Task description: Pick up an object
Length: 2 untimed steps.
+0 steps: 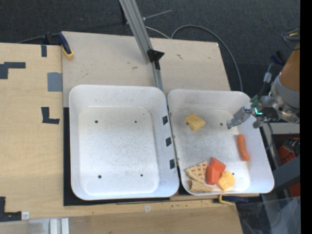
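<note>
i see the desk carrying two white bins; left bin bare, right bin holding everything. arm comes in at the right bin's upper right edge, gripper over the rim, jaws apart, nothing between them. orange carrot lies just below it. yellow block near bin centre. waffle, red-orange wedge and small yellow piece clustered at the front edge.

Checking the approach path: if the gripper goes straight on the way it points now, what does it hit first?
Probably the bare floor of the right bin. The gripper points down-left, short of the yellow block; the carrot lies off that line. Depth is unclear.
</note>
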Motion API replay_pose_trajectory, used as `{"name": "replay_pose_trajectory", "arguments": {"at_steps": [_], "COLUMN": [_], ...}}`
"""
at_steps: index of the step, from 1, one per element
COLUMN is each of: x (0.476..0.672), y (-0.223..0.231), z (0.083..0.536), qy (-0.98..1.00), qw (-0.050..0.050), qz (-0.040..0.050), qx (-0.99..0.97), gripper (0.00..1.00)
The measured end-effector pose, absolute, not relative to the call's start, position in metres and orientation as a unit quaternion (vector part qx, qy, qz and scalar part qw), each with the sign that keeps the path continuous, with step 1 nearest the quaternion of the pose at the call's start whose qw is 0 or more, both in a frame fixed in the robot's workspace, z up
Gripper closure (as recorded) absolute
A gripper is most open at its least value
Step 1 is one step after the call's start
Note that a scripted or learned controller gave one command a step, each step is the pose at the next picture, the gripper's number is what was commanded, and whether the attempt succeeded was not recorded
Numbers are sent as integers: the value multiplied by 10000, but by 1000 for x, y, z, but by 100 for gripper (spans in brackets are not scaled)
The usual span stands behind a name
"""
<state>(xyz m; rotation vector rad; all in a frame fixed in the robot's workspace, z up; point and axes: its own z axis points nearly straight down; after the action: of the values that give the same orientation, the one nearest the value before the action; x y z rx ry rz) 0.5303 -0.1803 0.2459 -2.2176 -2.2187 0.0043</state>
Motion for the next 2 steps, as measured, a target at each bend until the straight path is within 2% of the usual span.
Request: {"name": "replay_pose_trajectory", "arguments": {"at_steps": [1,2], "x": [531,531], "y": [-180,-169], "z": [248,191], "qy": [-7078,-7075], "qw": [5,32], "qz": [4,20], "qx": [-7064,-7067], "gripper": [0,0]}}
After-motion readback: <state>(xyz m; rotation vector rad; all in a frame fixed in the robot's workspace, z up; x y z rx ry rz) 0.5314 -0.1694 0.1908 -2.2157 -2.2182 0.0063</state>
